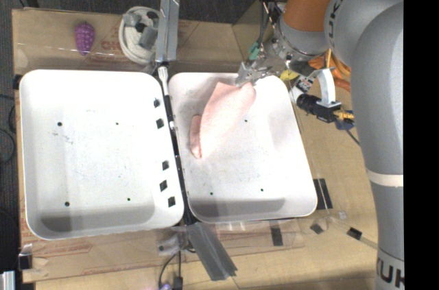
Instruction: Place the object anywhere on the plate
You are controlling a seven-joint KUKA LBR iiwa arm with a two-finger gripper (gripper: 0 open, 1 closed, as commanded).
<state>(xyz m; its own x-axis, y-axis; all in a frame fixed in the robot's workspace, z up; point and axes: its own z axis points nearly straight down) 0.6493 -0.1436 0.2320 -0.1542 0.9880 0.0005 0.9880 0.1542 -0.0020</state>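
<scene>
My claw [251,70] sits at the far edge of the right bin [288,172], seemingly pinching the top corner of the pink cloth [219,118]. Such a thin corner hold could slip and drop it.

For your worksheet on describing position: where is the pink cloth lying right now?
The pink cloth lies in the right-hand bin, toward its upper left, its top corner right at the tool near the bin's far rim.
</scene>
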